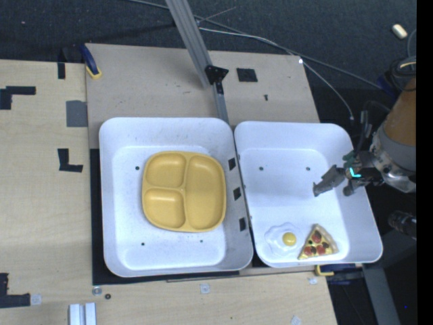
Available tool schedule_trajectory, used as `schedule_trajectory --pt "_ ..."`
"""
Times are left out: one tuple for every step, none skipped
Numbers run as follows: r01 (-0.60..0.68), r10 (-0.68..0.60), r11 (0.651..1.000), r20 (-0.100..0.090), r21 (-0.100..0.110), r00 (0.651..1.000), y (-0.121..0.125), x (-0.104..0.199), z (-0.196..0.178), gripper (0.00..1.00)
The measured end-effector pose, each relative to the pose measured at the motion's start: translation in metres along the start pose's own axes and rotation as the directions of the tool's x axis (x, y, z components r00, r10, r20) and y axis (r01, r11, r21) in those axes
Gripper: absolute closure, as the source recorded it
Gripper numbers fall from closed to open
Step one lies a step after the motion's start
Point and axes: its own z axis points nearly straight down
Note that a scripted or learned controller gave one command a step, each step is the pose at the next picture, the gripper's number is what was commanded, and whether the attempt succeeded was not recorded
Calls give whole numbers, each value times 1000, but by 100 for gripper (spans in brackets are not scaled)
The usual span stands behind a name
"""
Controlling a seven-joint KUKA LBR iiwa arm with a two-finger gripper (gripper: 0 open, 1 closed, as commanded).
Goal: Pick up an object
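Observation:
A toy fried egg (282,237) and a toy pizza slice (318,242) lie side by side at the near edge of the right bin (291,147). My gripper (338,181) hangs over the right side of that bin, up and to the right of the pizza slice. Its two dark fingers are spread apart with nothing between them. A yellow three-part plate (184,191) sits in the middle of the left bin (122,181).
A grey metal pole (193,32) slants down from the top to the seam between the bins. Cables run across the dark floor at the back. The arm's orange band (408,117) is at the right edge.

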Motion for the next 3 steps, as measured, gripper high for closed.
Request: schedule_trajectory --pt "0 0 1000 1 -2 1000 0 0 -1 0" --pt "0 0 1000 0 2 1000 8 2 47 0" --pt "0 0 1000 0 4 1000 13 10 107 0"
